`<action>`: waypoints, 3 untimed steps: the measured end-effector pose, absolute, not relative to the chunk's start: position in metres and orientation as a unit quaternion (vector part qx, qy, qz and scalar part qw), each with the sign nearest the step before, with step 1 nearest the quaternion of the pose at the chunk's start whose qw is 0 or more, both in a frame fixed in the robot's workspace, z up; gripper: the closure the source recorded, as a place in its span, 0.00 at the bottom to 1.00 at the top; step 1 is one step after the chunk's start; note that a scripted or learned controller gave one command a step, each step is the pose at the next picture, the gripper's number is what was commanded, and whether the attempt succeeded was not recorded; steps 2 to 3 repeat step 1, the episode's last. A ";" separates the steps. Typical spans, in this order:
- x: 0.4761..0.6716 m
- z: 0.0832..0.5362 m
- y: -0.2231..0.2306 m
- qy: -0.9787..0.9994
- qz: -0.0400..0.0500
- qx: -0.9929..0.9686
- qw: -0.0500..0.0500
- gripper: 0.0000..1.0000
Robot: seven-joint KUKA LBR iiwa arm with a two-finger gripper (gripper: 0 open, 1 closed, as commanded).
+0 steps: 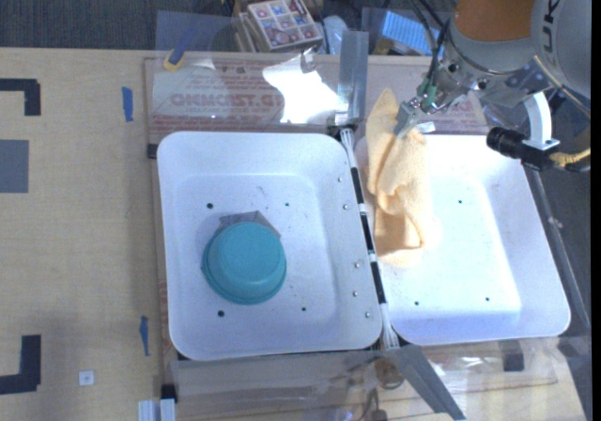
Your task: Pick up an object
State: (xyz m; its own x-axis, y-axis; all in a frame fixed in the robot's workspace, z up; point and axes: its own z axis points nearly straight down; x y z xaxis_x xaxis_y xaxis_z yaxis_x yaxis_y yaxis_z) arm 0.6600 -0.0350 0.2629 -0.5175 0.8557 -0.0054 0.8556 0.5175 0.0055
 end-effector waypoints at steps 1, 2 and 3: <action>0.668 0.272 -0.035 0.823 0.001 0.568 0.003 1.00; 0.668 0.272 -0.035 0.823 0.001 0.568 0.003 1.00; 0.668 0.272 -0.035 0.823 0.001 0.568 0.003 1.00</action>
